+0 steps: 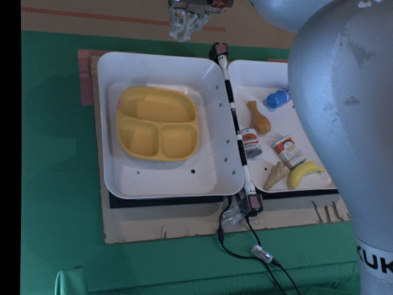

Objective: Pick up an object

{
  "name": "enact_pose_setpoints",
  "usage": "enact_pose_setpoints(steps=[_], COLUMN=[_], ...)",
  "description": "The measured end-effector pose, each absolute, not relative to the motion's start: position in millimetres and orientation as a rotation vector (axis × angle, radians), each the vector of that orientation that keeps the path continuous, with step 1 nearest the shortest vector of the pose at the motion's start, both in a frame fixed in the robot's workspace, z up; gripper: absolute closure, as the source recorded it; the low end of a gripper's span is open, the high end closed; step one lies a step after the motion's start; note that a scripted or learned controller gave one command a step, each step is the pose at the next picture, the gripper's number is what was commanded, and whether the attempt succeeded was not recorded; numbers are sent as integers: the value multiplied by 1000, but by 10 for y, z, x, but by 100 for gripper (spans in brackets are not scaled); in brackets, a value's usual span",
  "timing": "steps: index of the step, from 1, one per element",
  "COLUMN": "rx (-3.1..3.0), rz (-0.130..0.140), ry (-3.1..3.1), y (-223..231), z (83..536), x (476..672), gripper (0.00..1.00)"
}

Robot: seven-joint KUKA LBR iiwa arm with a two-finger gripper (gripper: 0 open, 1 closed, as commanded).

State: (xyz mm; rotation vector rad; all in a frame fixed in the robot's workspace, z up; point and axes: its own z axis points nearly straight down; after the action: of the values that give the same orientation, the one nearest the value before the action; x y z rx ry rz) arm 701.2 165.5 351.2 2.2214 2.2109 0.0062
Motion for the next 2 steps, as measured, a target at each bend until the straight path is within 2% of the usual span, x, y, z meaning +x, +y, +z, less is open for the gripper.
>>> enact_pose_setpoints(steps=[1,2], rx=[2223,2223], rz=[14,20], ry=[2208,2212], y=[1672,1682], z=[3606,3960], x=[7017,7010], gripper=[100,100])
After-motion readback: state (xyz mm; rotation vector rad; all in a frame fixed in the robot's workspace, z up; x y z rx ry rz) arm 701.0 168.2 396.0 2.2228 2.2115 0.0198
